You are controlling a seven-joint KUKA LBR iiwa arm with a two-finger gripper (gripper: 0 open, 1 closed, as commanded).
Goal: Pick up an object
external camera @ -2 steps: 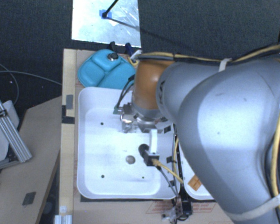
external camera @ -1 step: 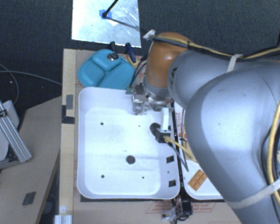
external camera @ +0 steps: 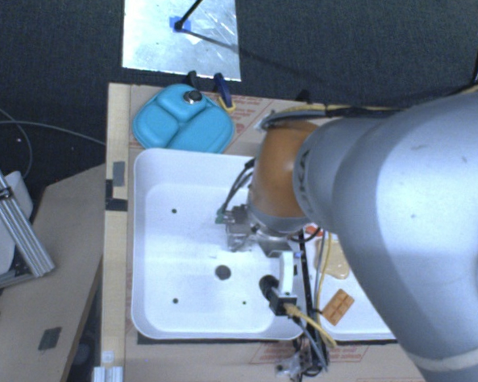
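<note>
Hanging over the left bin, the gripper hides its jaw state; nearby cardboard print is illegible.

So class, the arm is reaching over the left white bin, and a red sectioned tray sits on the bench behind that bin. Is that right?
Not quite. The sectioned tray is light blue, not red. The camera view shows it on the bench just behind the left white bin, and the arm does reach over that bin.
</note>
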